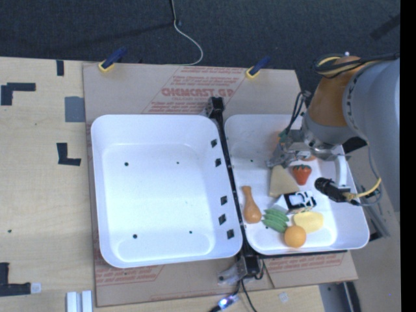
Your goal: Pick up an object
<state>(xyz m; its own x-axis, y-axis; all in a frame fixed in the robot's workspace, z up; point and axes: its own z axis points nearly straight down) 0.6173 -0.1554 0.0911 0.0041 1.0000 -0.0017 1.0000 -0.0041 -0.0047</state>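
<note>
Two white bins on a bench, gripper (290, 156) low in the right bin (250, 135), grip state unclear, strawberry (301, 173) just beside it, tan wedge (281, 184), orange (295, 236), lemon (308, 221) nearer the bin's front.

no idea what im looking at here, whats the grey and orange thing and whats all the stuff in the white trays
It is a robot arm, filmed from a single camera above the bench. It reaches in from the right, and its claw hangs low over the right bin. That bin holds toy food: a strawberry, a tan wedge, a chicken drumstick, a green vegetable, a lemon, an orange and a black-and-white item. The left bin sits beside it. Whether the claw grips anything cannot be seen.
</note>
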